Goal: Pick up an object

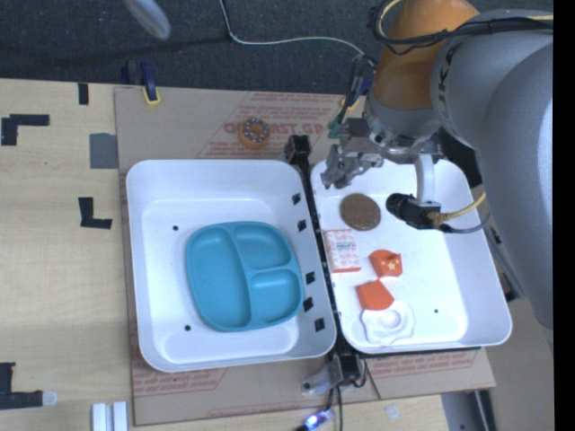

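Two shallow white plastic bins sit side by side on a brown cardboard sheet (269, 119) mid-frame. Left bin (153, 196) holds a light-blue three-compartment plastic tray (243, 272), lying flat, roughly centred in the bin, slightly toward the bottom. Right bin (467, 285) holds the loose items: a round flat brown disc, cookie-like (360, 211), in its upper part; a small white card with red print (342, 250) just below the disc, close to the bin's left wall; a small red-orange piece with a pale mark (386, 263) right of the card; an orange block (375, 295) below that, touching or overlapping a white blob-shaped item (388, 323) near the bin's bottom edge. Grey arm with the orange band (418, 39) comes in from the upper right and takes up most of that corner. Two-finger gripper (340, 176) sits at the upper left corner of the right bin, right beside the divider between bins, just up-left of the brown disc; whether it touches the disc is unclear. Nothing visible between the fingers; opening width can't be read at this angle. A black cylindrical part with a yellowish cable (413, 211) hangs off the wrist, right of the disc. A small round brown ring-shaped item (254, 132) lies on the cardboard above the left bin.
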Robot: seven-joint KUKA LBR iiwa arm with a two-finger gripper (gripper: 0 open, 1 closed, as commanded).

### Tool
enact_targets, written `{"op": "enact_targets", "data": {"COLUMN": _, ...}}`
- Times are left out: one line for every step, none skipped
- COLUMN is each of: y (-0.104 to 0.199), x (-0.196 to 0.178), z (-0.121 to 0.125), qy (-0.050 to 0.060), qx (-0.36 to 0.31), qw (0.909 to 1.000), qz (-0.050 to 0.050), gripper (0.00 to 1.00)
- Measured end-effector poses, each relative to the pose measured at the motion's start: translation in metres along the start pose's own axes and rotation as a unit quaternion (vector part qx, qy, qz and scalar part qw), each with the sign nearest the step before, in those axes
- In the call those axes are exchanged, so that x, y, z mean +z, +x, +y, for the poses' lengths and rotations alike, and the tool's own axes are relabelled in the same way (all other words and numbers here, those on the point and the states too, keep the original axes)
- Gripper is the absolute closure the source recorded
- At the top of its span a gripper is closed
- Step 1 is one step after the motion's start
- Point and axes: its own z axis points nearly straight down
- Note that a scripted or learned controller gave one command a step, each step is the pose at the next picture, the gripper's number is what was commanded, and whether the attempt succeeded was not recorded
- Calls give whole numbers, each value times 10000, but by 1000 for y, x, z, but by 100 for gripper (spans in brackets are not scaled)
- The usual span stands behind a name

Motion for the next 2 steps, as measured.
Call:
{"op": "enact_targets", "data": {"y": 52, "x": -7, "z": 6, "qy": 0, "qx": -9, "qw": 10000, "qz": 9, "gripper": 100}}
{"op": "enact_targets", "data": {"y": 109, "x": -12, "z": 16, "qy": -2, "qx": -17, "qw": 10000, "qz": 11, "gripper": 100}}
